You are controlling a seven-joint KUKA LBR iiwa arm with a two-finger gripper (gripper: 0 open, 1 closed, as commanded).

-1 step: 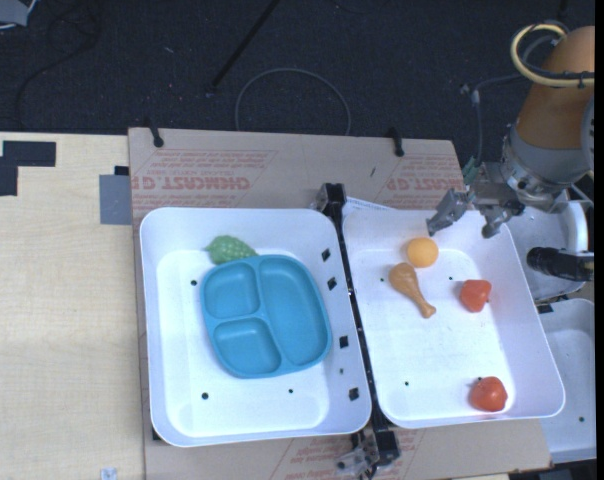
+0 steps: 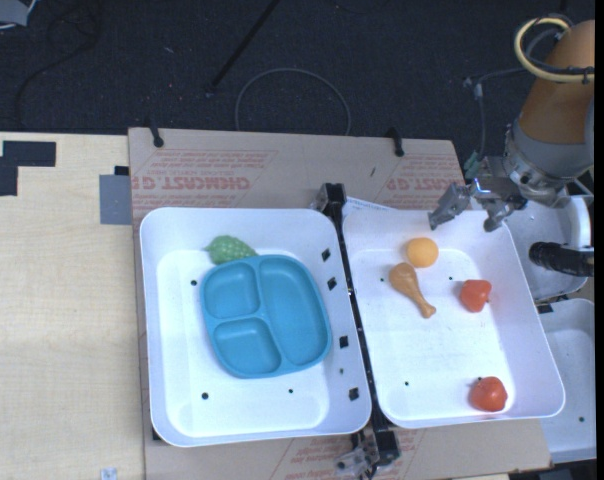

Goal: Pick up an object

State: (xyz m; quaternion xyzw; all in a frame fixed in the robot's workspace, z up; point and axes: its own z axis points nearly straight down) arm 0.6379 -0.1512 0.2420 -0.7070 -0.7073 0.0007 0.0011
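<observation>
We see the gripper (image 2: 472,206) spread wide, nothing between its fingers, hanging over the far right corner of the right bin (image 2: 522,298). It sits just past that bin's far rim, apart from everything inside. The arm (image 2: 554,108) above it comes in from the right, orange band at the top.

Positions relative to the right bin:
- Orange ball (image 2: 420,252): far half, left of centre. Closest item to the gripper, but clearly apart from it.
- Drumstick (image 2: 412,289): just in front of the ball, almost touching it; thick end toward the ball, thin end pointing at bin centre.
- Red piece (image 2: 474,294): right of the drumstick, mid-bin, standing alone.
- Second red piece (image 2: 489,393): near right corner, close to the rim, well apart from the rest. We can't tell what either red item is.

Left of the right bin, across the black divider (image 2: 344,308), sits the left bin (image 2: 172,368). It holds a blue tray (image 2: 265,314) with three compartments, roughly centred. A green lump (image 2: 229,249) lies at the tray's far left corner, touching or partly under its edge; we can't tell which.

Both bins rest on a cardboard sheet (image 2: 272,173).
</observation>
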